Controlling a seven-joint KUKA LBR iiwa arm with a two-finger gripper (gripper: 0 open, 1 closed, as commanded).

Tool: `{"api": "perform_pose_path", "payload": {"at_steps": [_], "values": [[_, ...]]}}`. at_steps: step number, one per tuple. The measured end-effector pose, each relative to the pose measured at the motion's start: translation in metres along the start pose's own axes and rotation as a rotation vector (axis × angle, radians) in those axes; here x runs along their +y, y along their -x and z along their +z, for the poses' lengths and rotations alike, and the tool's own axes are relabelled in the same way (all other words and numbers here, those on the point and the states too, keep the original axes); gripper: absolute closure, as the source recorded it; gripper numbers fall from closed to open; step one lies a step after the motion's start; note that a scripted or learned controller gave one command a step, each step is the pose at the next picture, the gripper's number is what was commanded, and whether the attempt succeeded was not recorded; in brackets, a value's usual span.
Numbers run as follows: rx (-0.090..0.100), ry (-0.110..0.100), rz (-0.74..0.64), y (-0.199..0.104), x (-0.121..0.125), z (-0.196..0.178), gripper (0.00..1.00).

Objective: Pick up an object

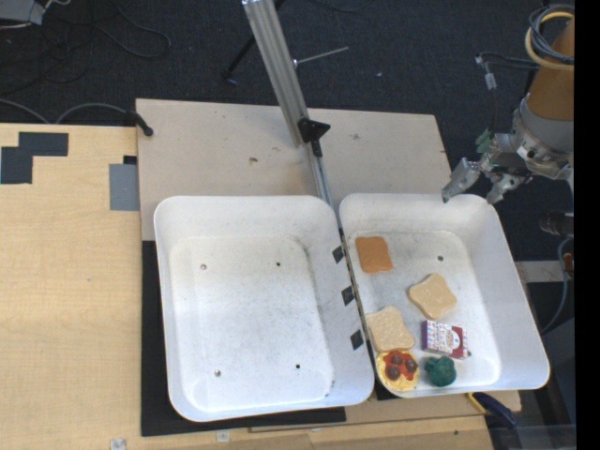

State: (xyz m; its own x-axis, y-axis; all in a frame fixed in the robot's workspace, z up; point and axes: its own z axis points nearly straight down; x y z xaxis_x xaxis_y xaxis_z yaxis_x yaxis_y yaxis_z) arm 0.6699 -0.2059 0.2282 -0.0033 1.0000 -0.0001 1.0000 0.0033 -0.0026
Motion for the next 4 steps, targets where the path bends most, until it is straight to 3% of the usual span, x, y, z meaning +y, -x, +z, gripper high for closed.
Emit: {"api": "perform_pose_path", "payload": {"at_steps": [1,3,4], "values": [[0.000,-0.001,-0.002,-0.001,0.000,0.000,0.00],[0.002,-0.005,0.002,-0.007,-0.005,0.119,0.00],[0.001,-0.002,-0.001,-0.008,-0.005,0.138,0.00]]}}
